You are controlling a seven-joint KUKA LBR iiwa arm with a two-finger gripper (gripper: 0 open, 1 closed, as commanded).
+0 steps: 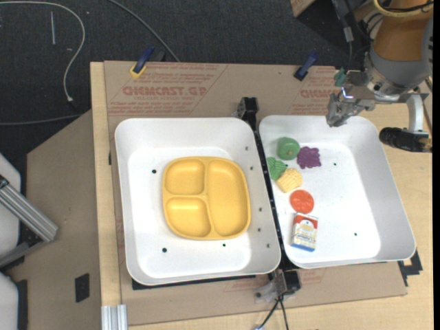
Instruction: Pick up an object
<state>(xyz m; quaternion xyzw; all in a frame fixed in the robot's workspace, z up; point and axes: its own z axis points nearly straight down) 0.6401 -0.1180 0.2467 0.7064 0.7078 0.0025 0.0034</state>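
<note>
Gripper (pixel 338 114), grip state unclear, above the right bin's (pixel 385 205) far rim; carton (pixel 305 232) lengthwise near-to-far.

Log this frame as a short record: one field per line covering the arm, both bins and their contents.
arm: grey with orange band, reaching in from the right
pincer: over the right bin's far rim
left bin: holds a yellow three-compartment plate
right bin: toys grouped near its left side
toys: green round piece, purple grapes, yellow corn, red-orange tomato, small carton
nearest to pincer: green round piece
</note>
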